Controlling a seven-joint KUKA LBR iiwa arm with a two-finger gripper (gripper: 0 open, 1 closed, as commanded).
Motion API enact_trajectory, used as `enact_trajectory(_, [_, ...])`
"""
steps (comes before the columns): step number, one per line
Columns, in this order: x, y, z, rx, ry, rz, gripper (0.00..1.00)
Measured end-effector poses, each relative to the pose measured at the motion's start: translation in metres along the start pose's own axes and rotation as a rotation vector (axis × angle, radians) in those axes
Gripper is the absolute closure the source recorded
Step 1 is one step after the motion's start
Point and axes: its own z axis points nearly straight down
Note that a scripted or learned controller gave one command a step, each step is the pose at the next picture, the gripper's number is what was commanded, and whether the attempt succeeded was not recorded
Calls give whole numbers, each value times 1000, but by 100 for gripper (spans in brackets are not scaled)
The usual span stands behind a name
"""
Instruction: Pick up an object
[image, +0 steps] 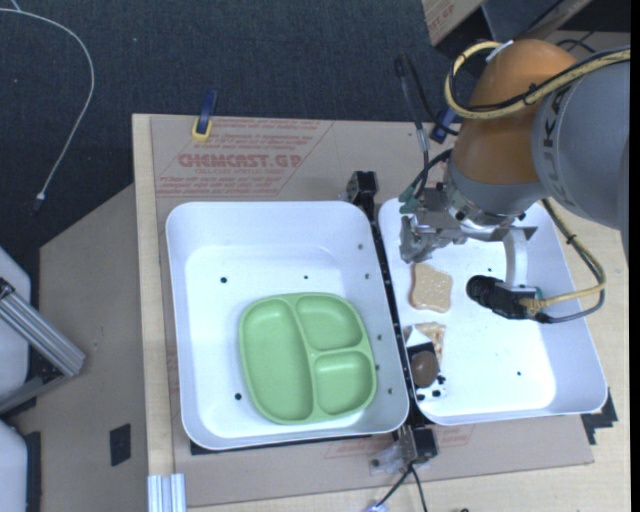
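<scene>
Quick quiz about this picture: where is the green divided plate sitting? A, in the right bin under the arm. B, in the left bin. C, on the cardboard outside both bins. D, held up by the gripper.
B: the green divided plate lies flat on the floor of the left bin, while the right bin holds a toast-like piece and the arm reaches over it.
</scene>
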Motion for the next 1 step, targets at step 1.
enact_trajectory(1, [53,1,9,1,0,0,100])
